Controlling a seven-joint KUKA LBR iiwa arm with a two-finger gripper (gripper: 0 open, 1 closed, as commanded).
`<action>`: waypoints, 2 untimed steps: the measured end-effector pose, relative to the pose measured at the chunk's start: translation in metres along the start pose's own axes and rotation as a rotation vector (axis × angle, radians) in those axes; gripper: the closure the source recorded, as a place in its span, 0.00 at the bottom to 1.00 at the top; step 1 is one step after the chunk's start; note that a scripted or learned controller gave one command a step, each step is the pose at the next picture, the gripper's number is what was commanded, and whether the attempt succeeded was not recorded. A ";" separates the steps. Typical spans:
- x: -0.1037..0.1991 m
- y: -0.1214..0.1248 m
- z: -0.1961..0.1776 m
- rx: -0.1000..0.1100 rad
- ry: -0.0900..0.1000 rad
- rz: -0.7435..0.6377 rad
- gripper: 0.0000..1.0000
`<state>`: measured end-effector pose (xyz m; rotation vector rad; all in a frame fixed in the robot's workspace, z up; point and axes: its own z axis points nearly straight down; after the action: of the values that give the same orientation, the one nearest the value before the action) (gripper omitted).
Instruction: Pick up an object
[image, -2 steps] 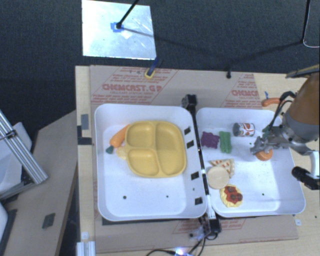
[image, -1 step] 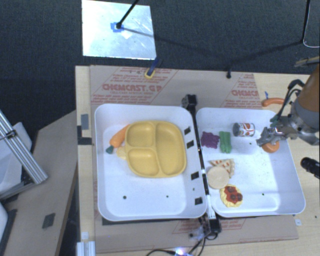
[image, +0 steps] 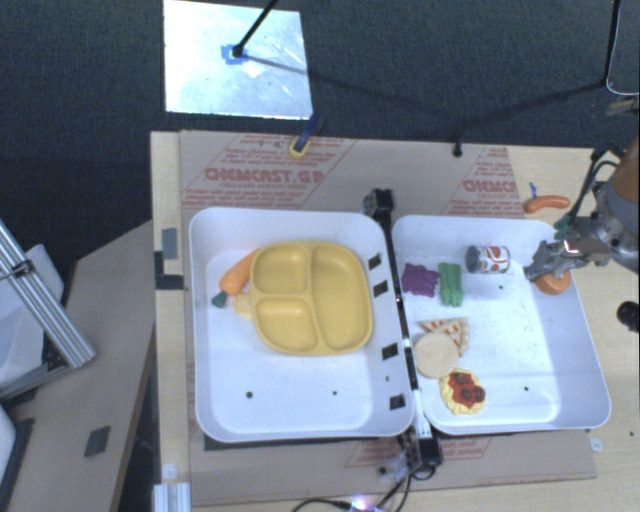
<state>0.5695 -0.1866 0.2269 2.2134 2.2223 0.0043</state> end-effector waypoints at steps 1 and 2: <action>0.058 0.005 -0.004 0.004 0.003 -0.005 1.00; 0.105 -0.005 -0.011 0.004 0.003 -0.004 1.00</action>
<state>0.5636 -0.0815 0.2378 2.2125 2.2305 0.0026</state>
